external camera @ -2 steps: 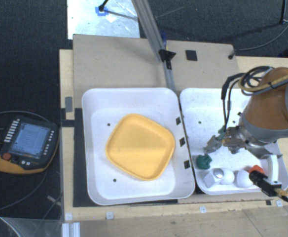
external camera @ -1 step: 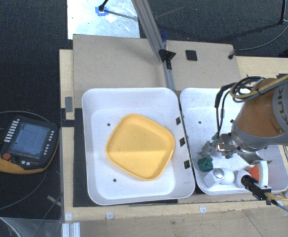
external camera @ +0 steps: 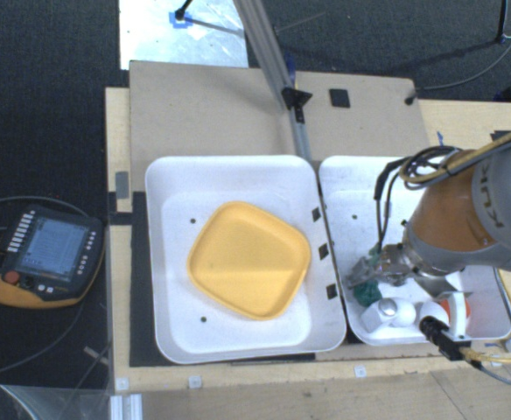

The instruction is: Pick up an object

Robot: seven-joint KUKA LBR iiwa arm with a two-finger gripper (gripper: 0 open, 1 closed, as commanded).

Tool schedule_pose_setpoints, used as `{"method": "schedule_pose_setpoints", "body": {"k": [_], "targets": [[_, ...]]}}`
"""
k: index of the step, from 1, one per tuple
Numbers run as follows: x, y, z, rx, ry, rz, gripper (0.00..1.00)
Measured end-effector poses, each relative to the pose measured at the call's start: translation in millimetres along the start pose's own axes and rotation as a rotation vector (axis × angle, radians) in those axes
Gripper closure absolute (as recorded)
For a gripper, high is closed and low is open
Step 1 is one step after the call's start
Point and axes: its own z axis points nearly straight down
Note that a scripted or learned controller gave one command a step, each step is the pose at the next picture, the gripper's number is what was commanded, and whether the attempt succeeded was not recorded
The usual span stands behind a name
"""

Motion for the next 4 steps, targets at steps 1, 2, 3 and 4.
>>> {"method": "schedule_pose_setpoints", "body": {"k": [1, 2, 3, 4], "targets": [[-0.3, 0.6, -11.3, -0.002, 0.0, 0.0, 1.0], [-4.2, 9.2, -69.2, -0.006, -0.001, 0.0, 1.0], [-3.5, 19.6, -126.0, -0.007, 0.0, -0.001, 1.0], [6.5, 23.6, -177.9, -0.007, 0.0, -0.002, 1.0]]}}
